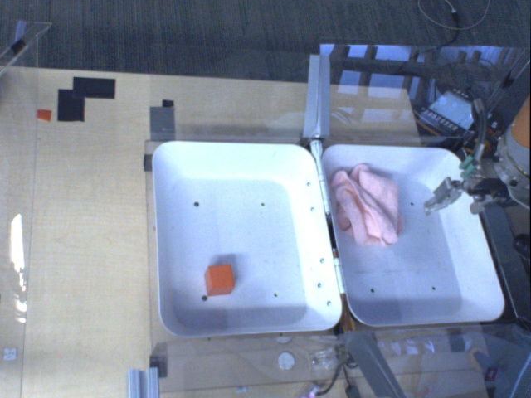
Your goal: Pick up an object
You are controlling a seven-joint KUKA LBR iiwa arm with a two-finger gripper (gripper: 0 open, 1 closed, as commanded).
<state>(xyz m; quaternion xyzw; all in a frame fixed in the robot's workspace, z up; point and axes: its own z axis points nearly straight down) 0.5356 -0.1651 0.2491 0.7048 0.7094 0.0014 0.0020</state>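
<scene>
Camera view, looking down at a slant on the bench: the gripper sits at the right edge of the frame, above the right-hand side of the right bin; one finger points left and slightly down toward the bin interior, the other finger lies close to the wrist; the two are spread apart with nothing between them. Left of the gripper, well apart from it and without contact, a crumpled pink cloth lies in the upper left part of the right bin, near the divider between the two bins. Farther left of the gripper, across that divider, the left bin holds a small orange block; the block rests on the bin floor toward the lower left corner, far from the gripper and lower in the frame than it. Beyond the left bin, at the far left of the bench surface, a black stepped marking and a small orange square lie flat on the wood. Behind the gripper, toward the top right of the frame, a frame of metal rails stands above the right bin.
</scene>
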